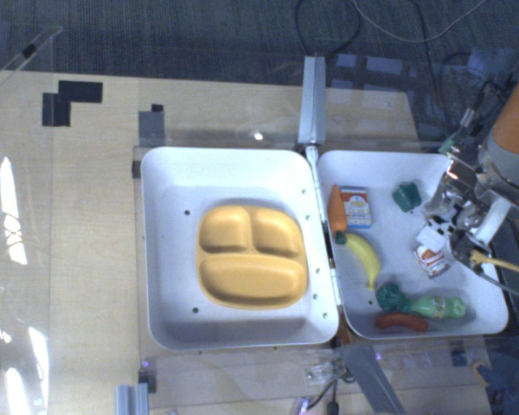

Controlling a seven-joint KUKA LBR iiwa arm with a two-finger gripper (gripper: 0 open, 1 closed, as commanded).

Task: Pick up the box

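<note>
- The left shallow white bin (160, 232) holds a yellow plastic tray with three compartments (250, 256), lying near its middle.
- The right shallow white bin (493, 318) holds the loose items.
- A small blue, white and orange box (355, 207) lies flat near that bin's left wall, toward the far side.
- Just beside the box, on its left, an orange carrot (336, 215) lies along the bin wall; the two look to be touching or nearly so.
- A yellow banana (365, 258) curves just below the box and the carrot.
- A dark green block-like toy (406, 197) sits to the right of the box, apart from it.
- Along the bin's near edge lie a green bottle-like item (436, 307), a dark green rounded piece (390, 296) and a red pepper-like item (402, 322), close together.
- A small white and red carton (432, 258) rests by the right side of the bin, directly under the gripper (454, 232).
- The gripper hangs over the right part of this bin, well apart from the blue box, with the carton at its tip; whether the fingers are parted or closed, or gripping the carton, I cannot tell.
</note>
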